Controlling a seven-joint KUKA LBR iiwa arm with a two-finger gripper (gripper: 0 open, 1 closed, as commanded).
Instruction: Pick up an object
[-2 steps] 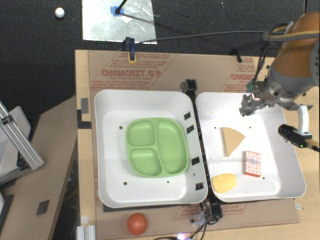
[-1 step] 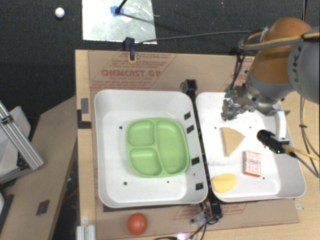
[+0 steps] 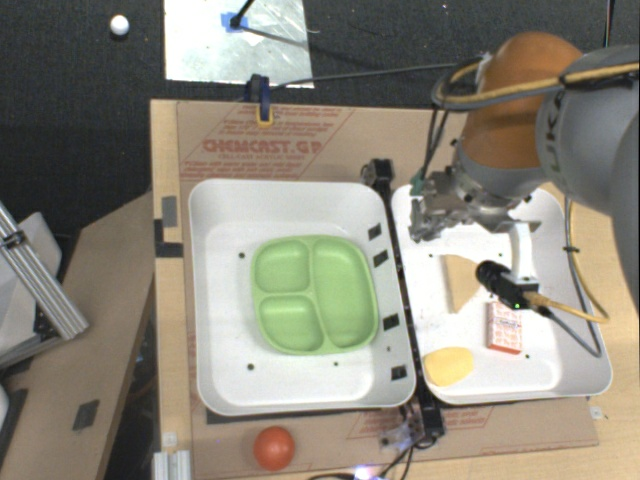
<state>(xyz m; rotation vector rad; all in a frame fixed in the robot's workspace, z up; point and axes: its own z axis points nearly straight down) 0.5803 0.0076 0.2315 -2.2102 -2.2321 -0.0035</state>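
Gripper [image 3: 430, 218] hangs over the far left corner of the right bin [image 3: 585, 368], close to the wall it shares with the left bin [image 3: 215, 268]. Wide or narrow, cannot tell: from this slant the tip reads as one grey metal mass, and nothing shows held in it. Three candidates lie in the right bin, all on the camera side of the gripper. The tan wedge [image 3: 458, 280] is nearest, just in front of it. The red-and-white box [image 3: 505, 328] is farther off and to the right. The yellow lump [image 3: 449, 365] is farthest, near the front wall. Risks, as I judge them: a straight descent from here meets bare bin floor beside the wall, not an object, so a close would catch nothing. The wedge looks flat and thin, likely to slip or slide away. The lump looks rounded and may roll off against the wall. Working this near the shared wall invites a knock on the rim. Hard to make out: the gripper's height above the floor and the printing on the box. Away from the gripper, the left bin holds a green divided plate [image 3: 313, 293], and an orange ball [image 3: 273, 446] sits on the tabletop [image 3: 120, 268] outside both bins.
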